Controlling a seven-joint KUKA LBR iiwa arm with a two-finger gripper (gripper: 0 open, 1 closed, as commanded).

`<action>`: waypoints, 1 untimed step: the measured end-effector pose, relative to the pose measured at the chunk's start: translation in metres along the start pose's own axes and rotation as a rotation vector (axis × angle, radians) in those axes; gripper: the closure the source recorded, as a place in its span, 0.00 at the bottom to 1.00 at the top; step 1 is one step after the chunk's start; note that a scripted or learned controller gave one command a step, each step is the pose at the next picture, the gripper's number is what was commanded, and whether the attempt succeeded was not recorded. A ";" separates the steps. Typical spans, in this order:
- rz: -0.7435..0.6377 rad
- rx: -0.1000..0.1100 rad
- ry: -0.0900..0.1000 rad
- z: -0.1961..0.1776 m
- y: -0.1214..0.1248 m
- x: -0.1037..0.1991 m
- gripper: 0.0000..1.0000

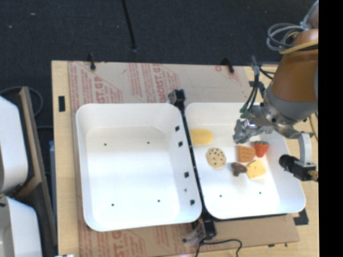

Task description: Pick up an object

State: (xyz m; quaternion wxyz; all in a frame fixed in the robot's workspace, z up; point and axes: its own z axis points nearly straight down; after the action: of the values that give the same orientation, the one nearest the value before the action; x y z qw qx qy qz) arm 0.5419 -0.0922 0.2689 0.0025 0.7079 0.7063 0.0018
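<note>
Cookie (216, 157), yellow oval (201, 137), perhaps strawberry (261, 148) lie in right bin (225, 205)

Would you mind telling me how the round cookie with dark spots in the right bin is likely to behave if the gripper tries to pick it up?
The cookie looks flat and lies face-down on the right bin, so fingers may struggle to get under its edge. Pushed, it would probably slide rather than roll. It looks small and likely light, and might bump the brown piece beside it.

A dark speckled floor (177, 20) surrounds a pale wooden bench (64, 159) topped with a red-printed cardboard sheet (134, 82), a thin black cable (126, 17) crosses the floor above, and white furniture (13, 159) stands at the left edge.
</note>
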 end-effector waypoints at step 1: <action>0.068 -0.002 0.001 -0.078 -0.017 0.020 1.00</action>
State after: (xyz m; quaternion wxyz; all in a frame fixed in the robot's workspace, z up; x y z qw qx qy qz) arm 0.5244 -0.0717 0.3464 0.0028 0.7314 0.6819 0.0032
